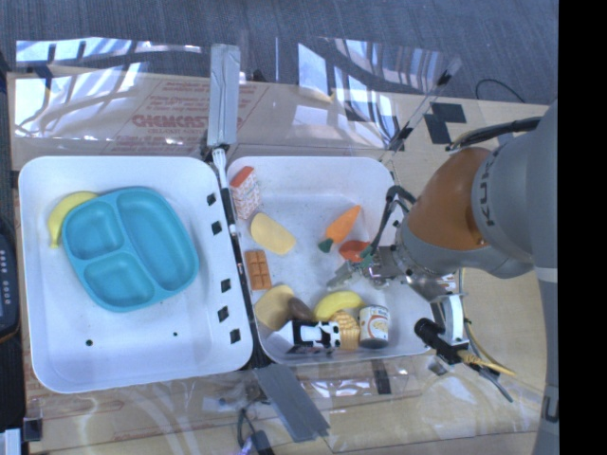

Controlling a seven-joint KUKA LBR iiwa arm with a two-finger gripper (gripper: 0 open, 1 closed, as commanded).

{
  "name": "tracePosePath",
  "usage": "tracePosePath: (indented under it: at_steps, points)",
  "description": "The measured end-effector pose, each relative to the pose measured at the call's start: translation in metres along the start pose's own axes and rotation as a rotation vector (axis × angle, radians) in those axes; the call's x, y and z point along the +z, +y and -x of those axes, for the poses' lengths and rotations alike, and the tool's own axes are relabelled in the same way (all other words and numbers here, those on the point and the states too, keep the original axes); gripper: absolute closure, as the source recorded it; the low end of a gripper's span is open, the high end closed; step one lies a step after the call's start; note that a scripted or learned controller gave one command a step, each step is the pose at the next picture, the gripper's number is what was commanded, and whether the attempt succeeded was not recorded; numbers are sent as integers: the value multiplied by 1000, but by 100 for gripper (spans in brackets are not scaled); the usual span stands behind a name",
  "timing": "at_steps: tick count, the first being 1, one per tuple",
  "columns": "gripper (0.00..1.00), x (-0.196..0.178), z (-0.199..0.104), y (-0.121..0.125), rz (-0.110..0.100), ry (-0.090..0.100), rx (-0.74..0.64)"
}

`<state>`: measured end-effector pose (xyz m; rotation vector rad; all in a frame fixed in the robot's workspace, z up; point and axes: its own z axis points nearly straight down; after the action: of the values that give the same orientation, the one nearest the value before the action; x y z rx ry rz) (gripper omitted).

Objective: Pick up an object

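Carrot (pixel 343 224) one, two bananas (pixel 338 302) (pixel 64 211), one can (pixel 375 326), one blue tray (pixel 128 246), jaws (pixel 365 271) state unclear

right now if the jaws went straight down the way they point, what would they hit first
Probably the bare floor of the right bin beside the yellow banana; the gripper hangs just above it. Depth is hard to judge.

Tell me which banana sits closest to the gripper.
The banana in the right bin, beside the can. The other banana lies in the left bin, against the blue plate.
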<state>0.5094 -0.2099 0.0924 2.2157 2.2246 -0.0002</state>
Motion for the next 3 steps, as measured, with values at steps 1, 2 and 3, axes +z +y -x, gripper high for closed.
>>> tracePosePath:
  at_steps: [1,2,3]
  points:
    - [0,1,-32,76,-3,3,40]
    - [100,-9,-32,76,-5,3,38]
    - [0,-9,-31,76,-5,3,38]
